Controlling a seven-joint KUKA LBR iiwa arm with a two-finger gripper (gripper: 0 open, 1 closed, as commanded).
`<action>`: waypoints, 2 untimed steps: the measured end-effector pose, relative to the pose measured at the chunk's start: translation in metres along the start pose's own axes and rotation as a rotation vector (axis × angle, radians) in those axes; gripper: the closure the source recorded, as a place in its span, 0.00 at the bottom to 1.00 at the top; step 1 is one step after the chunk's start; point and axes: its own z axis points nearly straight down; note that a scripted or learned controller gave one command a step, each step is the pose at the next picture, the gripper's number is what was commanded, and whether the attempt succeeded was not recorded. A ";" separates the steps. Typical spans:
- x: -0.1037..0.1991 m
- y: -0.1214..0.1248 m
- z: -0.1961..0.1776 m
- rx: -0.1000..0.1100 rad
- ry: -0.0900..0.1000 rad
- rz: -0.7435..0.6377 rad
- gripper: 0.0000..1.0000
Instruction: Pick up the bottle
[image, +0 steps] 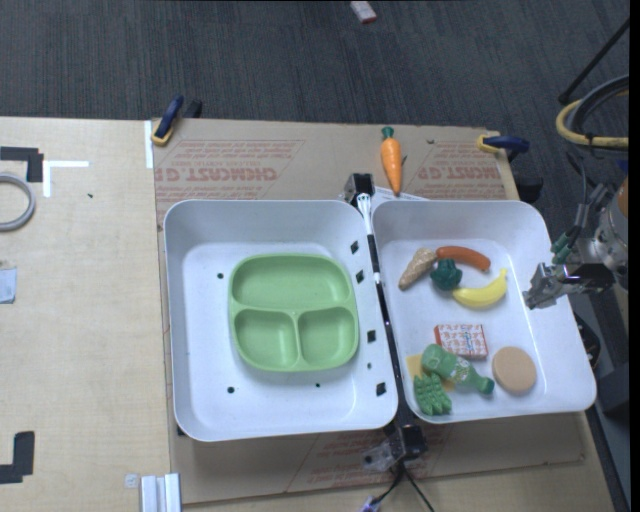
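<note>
Down at the near end of the right bin (570, 340) lies the bottle (455, 368), a clear green one on its side, long axis running roughly left to right with its cap end pointing right and slightly toward the camera. Its left end touches a green leafy toy (432, 394) at the bin's near edge; a round tan cookie (515, 369) sits just beside the cap end. One bottle, one leafy toy, one cookie.

Behind the bottle and almost touching it is one small red-and-white box (462, 340). Further back there is one yellow banana (481, 291), one piece of broccoli (445, 274), one orange-red sausage (464, 257) and one tan croissant-like piece (417, 267), all clustered together.

The gripper (548, 284) hangs at the right bin's right rim, level with the banana. Whether its fingers are spread or pressed together cannot be told from this angle, and nothing is seen between them. The bottle lies to the gripper's left and nearer the camera, well apart from it, so the coming move likely runs inward and toward the near edge, with the fingers best closing across the bottle's short width.

The left bin (190, 300) carries one green divided plate (294, 312) with three compartments. Beyond both bins, one toy carrot (390, 159) lies on the cardboard (230, 170).
</note>
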 end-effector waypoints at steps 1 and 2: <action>0.079 0.002 0.047 0.001 0.000 -0.060 1.00; 0.171 0.000 0.039 0.000 0.000 -0.145 1.00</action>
